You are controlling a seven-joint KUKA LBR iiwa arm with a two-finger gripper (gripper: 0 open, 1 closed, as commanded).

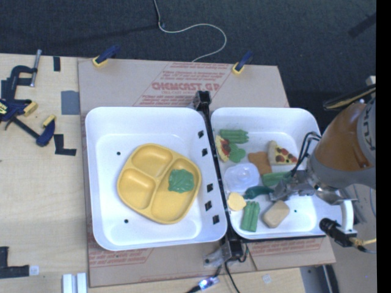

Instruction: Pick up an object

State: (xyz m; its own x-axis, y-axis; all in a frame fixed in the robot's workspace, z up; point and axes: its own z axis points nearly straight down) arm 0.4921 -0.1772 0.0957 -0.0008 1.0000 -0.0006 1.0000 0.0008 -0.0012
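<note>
On the counter [36, 182], the left bin [101, 163] holds a yellow divided tray [143, 185] with a green leafy piece [181, 180] in one section. The right bin [305, 118] is crowded with toy food: a green bean bundle [234, 135], a pizza slice [281, 154], a clear cup [242, 177], a green stick [250, 216] and a tan block [275, 213]. The claw [286, 189] hangs low just above that block; how wide it stands I cannot tell. The block looks light, stiff and chunky, best pinched across its short sides.

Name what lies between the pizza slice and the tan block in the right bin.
In the camera view, the hand sits between the pizza slice and the tan block, over a dark green piece.
</note>
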